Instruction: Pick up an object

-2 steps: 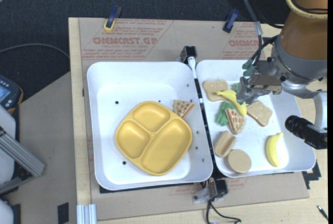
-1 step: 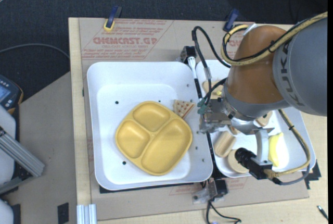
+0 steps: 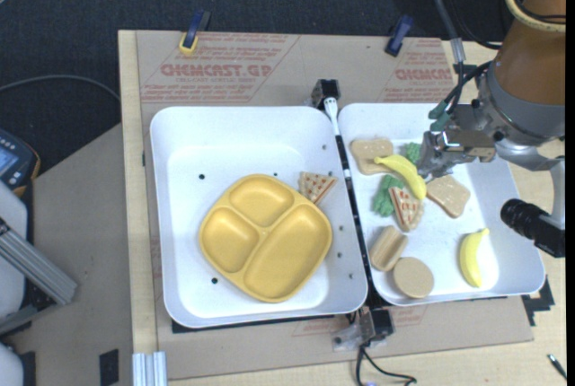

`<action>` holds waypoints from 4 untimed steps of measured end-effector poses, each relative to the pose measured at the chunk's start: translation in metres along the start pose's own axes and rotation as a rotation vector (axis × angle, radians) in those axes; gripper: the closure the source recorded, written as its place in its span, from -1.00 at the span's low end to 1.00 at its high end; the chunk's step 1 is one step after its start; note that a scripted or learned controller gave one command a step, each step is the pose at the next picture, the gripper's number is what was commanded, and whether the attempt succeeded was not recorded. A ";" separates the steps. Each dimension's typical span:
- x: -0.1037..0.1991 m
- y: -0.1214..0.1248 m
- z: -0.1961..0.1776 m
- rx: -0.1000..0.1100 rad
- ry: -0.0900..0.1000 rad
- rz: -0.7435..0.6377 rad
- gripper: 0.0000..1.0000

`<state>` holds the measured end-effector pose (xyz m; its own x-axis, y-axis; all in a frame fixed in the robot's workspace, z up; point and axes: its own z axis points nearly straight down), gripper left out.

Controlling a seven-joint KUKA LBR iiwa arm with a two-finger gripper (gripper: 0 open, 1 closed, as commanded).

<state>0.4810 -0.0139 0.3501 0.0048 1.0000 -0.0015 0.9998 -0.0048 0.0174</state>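
End effector [image 3: 437,162] low over right bin [image 3: 512,281], by banana [image 3: 402,173] — grip state unclear; I'd centre over banana before closing.

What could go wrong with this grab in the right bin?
1. Clutter: the gripper sits over a tight pile, banana across the greens, beside the waffle and toast. It may catch two items or none.
2. The curved banana could slip out.
3. Closing there may shove the neighbours aside.
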 end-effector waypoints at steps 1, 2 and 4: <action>0.092 -0.007 0.119 0.030 0.003 -0.013 1.00; 0.116 0.000 -0.055 -0.003 0.008 -0.010 1.00; 0.115 0.000 -0.066 0.010 0.001 -0.008 1.00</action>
